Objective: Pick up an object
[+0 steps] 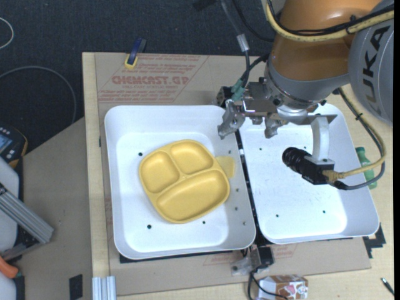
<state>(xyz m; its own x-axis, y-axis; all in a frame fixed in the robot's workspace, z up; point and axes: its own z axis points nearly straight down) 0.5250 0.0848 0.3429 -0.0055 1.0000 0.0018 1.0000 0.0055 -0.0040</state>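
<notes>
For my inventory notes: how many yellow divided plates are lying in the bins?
1. The yellow divided plate lies in the left bin. The arm covers part of the right bin, so something may be hidden.

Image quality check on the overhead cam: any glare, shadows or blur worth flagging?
Camera view: sharp overall; bright highlight on the arm's orange band; soft shadow beside the yellow divided tray on the left bin floor; right bin evenly lit; gripper a little dark beneath the arm.
</notes>
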